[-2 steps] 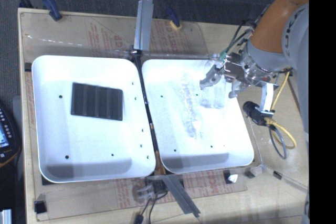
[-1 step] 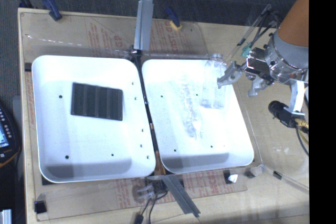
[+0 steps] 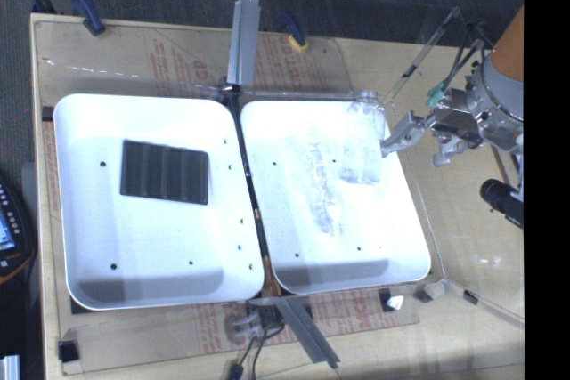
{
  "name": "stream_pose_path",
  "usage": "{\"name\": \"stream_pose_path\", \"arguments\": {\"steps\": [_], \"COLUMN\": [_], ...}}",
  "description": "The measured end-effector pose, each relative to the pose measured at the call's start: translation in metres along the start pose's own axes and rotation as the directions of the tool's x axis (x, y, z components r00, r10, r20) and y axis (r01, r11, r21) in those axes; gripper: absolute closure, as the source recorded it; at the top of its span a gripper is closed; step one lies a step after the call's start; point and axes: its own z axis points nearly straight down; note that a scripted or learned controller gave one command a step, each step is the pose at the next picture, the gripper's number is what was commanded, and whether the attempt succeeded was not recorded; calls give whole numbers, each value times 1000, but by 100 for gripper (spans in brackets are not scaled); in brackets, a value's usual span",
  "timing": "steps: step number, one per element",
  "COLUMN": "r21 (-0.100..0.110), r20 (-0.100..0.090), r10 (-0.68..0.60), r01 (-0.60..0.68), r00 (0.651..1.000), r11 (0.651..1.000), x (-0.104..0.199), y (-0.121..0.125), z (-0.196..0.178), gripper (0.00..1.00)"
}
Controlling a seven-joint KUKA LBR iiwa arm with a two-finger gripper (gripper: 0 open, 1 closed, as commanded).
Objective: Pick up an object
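Observation:
A dark grey ribbed rectangular pad (image 3: 165, 172) lies flat in the left bin (image 3: 80, 262), in its upper middle. A clear, see-through plastic item (image 3: 359, 147) rests in the right bin (image 3: 401, 258) near its upper right corner, with faint smears trailing toward the bin's middle. My gripper (image 3: 417, 149) hangs just outside the right bin's right rim, above the bench. Its two fingers stand apart with nothing between them. The left fingertip (image 3: 392, 141) is close to the clear item; I cannot tell whether they touch.
A grey metal bar (image 3: 243, 40) rises behind the seam between the bins, and another bar (image 3: 307, 335) lies in front. Blue clamps (image 3: 87, 12) hold the board's back edge. Thin cables (image 3: 436, 40) run by the wrist.

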Motion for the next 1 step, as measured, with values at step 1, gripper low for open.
{"name": "stream_pose_path", "arguments": {"steps": [1], "r21": [1], "r20": [-1], "r10": [64], "r01": [-64], "r00": [998], "r11": [998], "x": [32], "y": [-28], "z": [-53], "gripper": [0]}}
